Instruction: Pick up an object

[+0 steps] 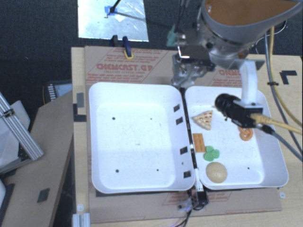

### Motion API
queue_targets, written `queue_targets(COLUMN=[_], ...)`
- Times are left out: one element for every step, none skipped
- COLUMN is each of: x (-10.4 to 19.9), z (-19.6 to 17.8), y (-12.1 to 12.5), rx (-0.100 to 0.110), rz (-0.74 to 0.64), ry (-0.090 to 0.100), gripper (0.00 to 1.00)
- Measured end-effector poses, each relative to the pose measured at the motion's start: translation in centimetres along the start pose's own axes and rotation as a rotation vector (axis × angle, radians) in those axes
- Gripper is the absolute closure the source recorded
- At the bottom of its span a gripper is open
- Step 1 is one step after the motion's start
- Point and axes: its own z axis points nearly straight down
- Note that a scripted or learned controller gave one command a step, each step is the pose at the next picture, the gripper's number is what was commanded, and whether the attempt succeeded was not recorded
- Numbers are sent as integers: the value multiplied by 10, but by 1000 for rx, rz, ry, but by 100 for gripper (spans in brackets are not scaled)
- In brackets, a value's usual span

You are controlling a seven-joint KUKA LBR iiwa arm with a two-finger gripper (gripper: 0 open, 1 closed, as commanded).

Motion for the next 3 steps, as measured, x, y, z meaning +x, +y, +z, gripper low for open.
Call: queue_targets(x=[40,62,60], z=[-10,-10,-10], y=[0,1,1], rx=[3,5,5], rz=[1,3,4], ry=[0,-1,-2], gripper=[100,100,0])
